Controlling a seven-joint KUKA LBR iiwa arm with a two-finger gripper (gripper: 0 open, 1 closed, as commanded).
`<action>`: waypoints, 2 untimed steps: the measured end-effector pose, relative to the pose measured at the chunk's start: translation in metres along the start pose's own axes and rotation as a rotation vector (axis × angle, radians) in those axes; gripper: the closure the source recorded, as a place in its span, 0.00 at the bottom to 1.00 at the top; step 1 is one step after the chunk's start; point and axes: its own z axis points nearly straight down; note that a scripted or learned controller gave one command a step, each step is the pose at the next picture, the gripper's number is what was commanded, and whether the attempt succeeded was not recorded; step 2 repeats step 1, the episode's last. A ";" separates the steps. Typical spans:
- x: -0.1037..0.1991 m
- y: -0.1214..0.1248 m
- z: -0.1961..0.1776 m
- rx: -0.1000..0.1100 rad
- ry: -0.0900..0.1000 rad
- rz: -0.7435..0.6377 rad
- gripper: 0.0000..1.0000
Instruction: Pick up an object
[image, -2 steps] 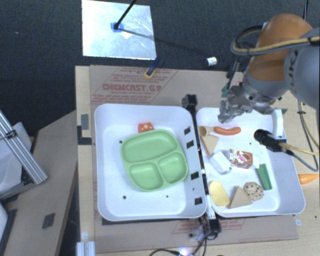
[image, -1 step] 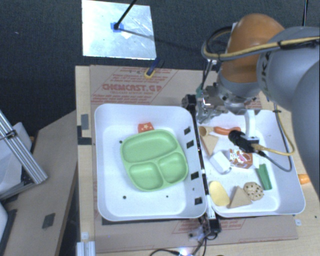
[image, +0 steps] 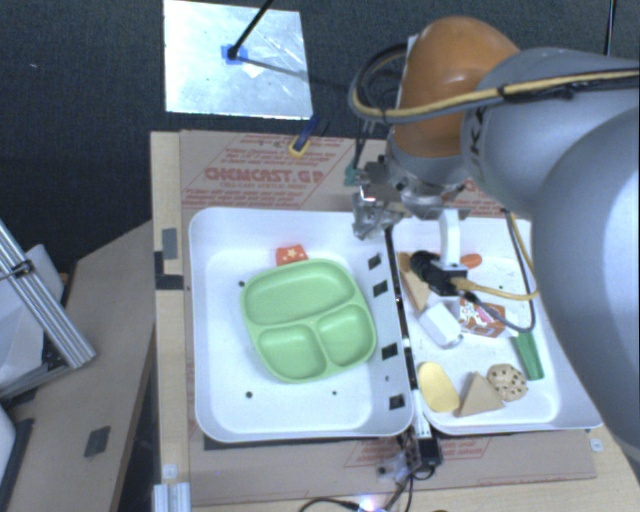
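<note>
The gripper (image: 368, 215) hangs over the far end of the divider between the two bins; whether its fingers are apart or closed cannot be told, and nothing shows between them. The left bin (image: 215, 300) holds a green divided tray (image: 305, 320) with an orange block (image: 291, 255) just behind it. The right bin (image: 540, 405) holds small items (a cookie (image: 507, 380), a green marker (image: 527, 356), a yellow disc (image: 436, 385)). Both sit on cardboard (image: 250, 170)

The setting was a robotics lab: a bench (image: 120, 300) carried two white bins (image: 215, 330) on cardboard sheeting (image: 270, 172) (printed lettering), beside aluminium framing (image: 45, 310) and exposed cabling (image: 380, 85).
</note>
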 end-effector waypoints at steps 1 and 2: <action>0.022 -0.005 0.024 0.003 -0.002 0.003 1.00; 0.022 -0.005 0.024 0.003 -0.002 0.003 1.00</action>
